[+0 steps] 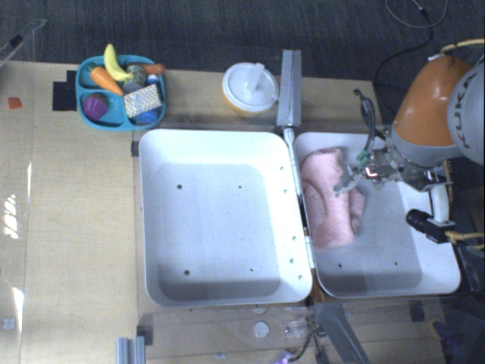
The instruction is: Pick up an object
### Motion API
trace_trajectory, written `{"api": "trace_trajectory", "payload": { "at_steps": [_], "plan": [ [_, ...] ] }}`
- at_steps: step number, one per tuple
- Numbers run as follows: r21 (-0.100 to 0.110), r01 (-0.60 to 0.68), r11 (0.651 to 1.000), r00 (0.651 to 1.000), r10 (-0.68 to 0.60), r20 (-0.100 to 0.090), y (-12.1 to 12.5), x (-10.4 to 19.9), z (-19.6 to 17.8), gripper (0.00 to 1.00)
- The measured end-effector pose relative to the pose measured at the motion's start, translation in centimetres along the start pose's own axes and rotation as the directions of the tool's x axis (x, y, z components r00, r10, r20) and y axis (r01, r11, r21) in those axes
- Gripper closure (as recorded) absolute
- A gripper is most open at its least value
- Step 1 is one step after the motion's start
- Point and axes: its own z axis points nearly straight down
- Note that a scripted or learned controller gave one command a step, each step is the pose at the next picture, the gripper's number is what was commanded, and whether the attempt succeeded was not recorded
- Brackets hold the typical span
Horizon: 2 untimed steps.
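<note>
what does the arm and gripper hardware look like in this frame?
Grey KUKA arm with a rounded orange band above the wrist. The gripper is a small dark-and-metal assembly with a tiny red and green light spot near it. Thin black cables loop behind the arm; a black fitting sticks out below the wrist.

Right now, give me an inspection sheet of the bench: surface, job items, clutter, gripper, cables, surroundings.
Surface: wooden bench bearing left bin and right bin side by side.
Job's things: pink towel, crumpled, along the right bin's left side.
Clutter: blue divided tray of toy food including a banana and carrot; lidded white cup, both beyond the left bin.
Grippers: gripper low at the towel's right edge; grasp cannot be judged.
Cables: black cable looped on the floor, top right.
Surroundings: dark carpet behind the bench.
</note>
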Motion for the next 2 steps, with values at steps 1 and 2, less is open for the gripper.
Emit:
{"api": "trace_trajectory", "payload": {
  "at_steps": [1, 2],
  "plan": [
    [-0.012, 0.015, 1.0, 1.0, -0.015, 0.003, 1.0, 1.0, 6.0, 0.0],
    [-0.022, 0.016, 1.0, 1.0, -0.016, 0.005, 1.3, 1.1, 4.7, 1.0]
  ]
}}
